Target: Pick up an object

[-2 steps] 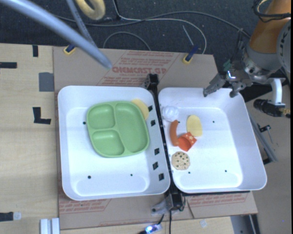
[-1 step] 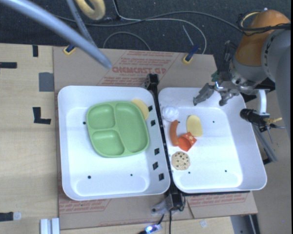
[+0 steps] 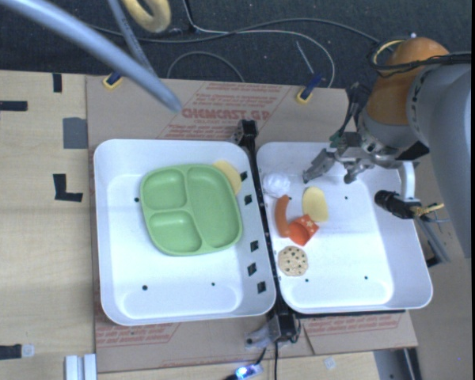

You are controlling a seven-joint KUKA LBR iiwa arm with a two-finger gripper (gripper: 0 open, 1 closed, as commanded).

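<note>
1. Gripper (image 3: 332, 167) — you are looking at it hanging over the upper part of the right bin (image 3: 396, 287), its two fingers spread apart and holding nothing.
2. Target items — they are lying clustered at the right bin's left side: a yellow wedge (image 3: 316, 203) just below the fingertips, an orange sausage-like piece (image 3: 282, 213) touching a red piece (image 3: 303, 229), a white crumpled item (image 3: 275, 184), a cookie (image 3: 292, 260) lower down.
3. Risk — the pieces are crowding each other, so a descending finger is likely landing on a neighbour or pushing the wedge aside instead of enclosing it.
4. Risk — the white item is sitting close to the divider wall; a grasp there is probably fouling the rim.
5. Left bin (image 3: 119, 291) — it is holding a green divided plate (image 3: 191, 209) with a yellow piece (image 3: 231, 174) at its edge.
6. Surroundings — bins are resting on cardboard (image 3: 222, 109) over a wooden bench (image 3: 32, 228); cables (image 3: 253, 34) are trailing behind.
</note>
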